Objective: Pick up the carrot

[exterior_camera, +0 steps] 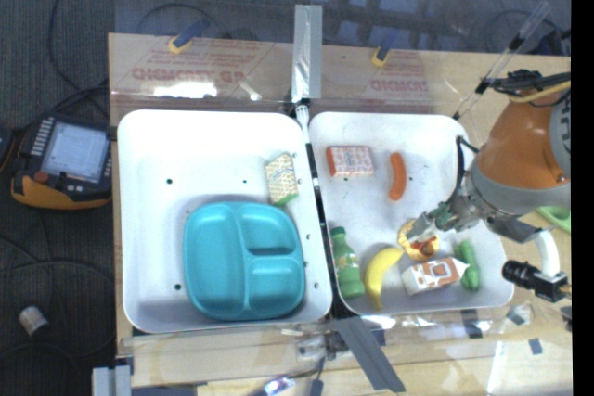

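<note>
Gripper (422, 230) is hovering well below the carrot (397, 175), can't tell if its jaws are apart.

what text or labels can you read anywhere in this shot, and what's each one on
Nothing here reads clearly enough to quote.
Clear panels behind the bins: reddish mirrored lettering, too blurred to read.
Orange-and-white box in the right bin: printed pattern, no legible words.
Small carton near the banana: label too small to read.
Handheld pendant left of the bench: lit screen, contents unreadable.
</note>
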Action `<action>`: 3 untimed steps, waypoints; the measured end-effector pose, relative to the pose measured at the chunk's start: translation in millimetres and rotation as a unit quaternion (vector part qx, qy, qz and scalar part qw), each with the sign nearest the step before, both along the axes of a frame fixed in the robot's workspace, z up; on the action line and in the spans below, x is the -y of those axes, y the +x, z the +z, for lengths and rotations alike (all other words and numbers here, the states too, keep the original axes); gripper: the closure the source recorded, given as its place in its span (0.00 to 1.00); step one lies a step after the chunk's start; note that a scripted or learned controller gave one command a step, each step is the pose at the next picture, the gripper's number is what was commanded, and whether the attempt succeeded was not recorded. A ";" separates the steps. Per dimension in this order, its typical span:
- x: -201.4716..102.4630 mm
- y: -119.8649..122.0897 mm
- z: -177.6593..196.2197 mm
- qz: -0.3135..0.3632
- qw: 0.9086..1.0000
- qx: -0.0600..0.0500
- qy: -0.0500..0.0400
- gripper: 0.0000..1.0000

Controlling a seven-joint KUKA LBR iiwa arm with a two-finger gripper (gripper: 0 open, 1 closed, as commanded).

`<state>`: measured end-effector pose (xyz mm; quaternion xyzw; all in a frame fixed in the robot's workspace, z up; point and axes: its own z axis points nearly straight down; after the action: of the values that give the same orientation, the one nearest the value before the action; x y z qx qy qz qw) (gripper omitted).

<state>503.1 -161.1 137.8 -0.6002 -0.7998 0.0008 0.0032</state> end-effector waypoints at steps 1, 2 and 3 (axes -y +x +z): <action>-0.1 -0.1 0.0 0.000 1.000 0.000 0.000 0.00; 21.4 3.3 4.5 0.040 0.999 0.002 -0.002 0.00; -11.5 -2.7 33.3 0.006 1.000 0.002 -0.001 0.00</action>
<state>500.4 -149.6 171.1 -0.5954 -0.8034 0.0005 0.0015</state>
